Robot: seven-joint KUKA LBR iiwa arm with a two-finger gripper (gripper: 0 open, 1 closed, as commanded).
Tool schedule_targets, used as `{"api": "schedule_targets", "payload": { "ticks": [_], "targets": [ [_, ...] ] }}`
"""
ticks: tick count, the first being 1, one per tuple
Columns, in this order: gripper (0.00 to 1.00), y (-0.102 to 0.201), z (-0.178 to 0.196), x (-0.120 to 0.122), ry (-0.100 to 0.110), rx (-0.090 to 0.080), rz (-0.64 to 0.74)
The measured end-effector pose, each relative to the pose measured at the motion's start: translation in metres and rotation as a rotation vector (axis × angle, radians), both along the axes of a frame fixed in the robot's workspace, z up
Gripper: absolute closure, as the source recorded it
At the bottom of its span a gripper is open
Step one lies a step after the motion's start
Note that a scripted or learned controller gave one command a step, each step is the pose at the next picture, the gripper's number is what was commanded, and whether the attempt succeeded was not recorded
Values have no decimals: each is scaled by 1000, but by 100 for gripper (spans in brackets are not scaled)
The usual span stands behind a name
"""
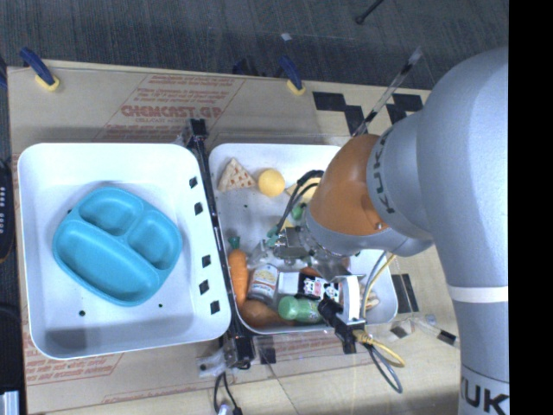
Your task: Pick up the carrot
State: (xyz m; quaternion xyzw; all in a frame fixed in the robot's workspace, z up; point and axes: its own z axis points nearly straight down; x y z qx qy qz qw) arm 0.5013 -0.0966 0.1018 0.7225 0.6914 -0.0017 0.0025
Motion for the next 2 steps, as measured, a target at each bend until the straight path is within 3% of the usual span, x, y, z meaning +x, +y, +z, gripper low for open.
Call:
{"api": "schedule_targets", "payload": {
  "ticks": [1,2],
  "targets": [
    [0,11,91,55,6,5,-284],
    [0,4,-11,5,10,10,-336]
  ]
}}
